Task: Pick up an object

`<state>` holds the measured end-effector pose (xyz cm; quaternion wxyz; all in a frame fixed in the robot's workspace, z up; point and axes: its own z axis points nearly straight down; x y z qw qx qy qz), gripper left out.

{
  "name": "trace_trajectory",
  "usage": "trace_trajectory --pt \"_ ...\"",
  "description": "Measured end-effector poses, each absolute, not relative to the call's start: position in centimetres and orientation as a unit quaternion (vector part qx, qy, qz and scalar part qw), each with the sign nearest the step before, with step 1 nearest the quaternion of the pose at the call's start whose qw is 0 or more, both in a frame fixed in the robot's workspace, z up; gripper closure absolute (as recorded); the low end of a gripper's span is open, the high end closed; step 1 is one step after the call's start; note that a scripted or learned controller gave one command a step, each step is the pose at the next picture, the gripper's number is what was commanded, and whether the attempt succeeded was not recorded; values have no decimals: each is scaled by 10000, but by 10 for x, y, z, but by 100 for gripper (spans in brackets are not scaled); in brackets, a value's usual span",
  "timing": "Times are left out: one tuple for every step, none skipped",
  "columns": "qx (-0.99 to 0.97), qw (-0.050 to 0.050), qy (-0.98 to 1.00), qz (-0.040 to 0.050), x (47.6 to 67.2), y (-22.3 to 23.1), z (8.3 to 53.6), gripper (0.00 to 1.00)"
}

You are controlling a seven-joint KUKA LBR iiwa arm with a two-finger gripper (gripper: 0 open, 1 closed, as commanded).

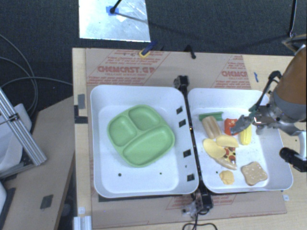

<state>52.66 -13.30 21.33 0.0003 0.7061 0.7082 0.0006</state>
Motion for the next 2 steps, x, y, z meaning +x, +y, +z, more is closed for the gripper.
trace_trajectory --pt "7069 -23 7073 -1 504 -123 79 0" --pt "7046 18 7096 23 504 -87 142 0"
